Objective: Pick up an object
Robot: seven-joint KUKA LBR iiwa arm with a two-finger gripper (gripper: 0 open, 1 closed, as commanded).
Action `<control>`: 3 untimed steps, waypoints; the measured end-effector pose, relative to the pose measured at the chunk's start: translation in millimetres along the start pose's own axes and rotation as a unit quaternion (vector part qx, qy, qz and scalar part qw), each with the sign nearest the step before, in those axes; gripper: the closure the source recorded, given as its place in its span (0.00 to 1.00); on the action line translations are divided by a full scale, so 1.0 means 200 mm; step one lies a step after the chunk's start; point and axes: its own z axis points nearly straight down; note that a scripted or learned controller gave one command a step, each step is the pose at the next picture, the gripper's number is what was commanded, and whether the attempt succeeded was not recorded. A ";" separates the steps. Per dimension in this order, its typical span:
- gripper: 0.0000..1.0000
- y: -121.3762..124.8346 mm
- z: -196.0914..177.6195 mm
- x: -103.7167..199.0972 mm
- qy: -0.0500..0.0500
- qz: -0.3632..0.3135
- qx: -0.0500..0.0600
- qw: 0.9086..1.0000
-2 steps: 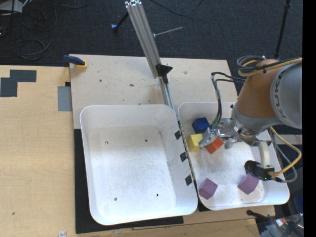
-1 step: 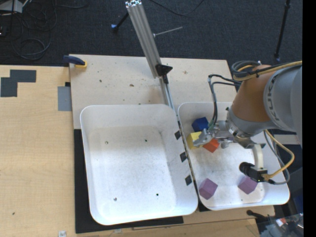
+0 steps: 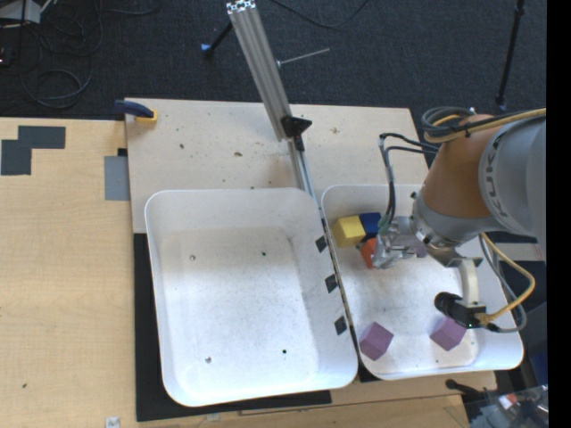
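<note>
Since the hand (image 3: 385, 255) sits low in the right bin (image 3: 500, 355), right at a tight cluster of yellow block (image 3: 349, 230), blue block (image 3: 370, 220) and orange block (image 3: 367, 251), a grab here could pinch two at once or just shove them against the bin wall. I can't tell how the hand itself is set or whether anything is in it. The arm (image 3: 473, 185) reaches in from the right, wrist bent down. Two purple blocks (image 3: 376, 340) lie well apart, nearer the front.
</note>
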 end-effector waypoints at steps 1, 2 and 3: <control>1.00 0.02 -0.21 -0.01 -0.001 -0.006 0.005 1.000; 1.00 0.04 -0.51 -0.06 -0.002 -0.005 0.003 1.000; 1.00 0.04 -0.64 -0.06 -0.001 -0.005 0.005 1.000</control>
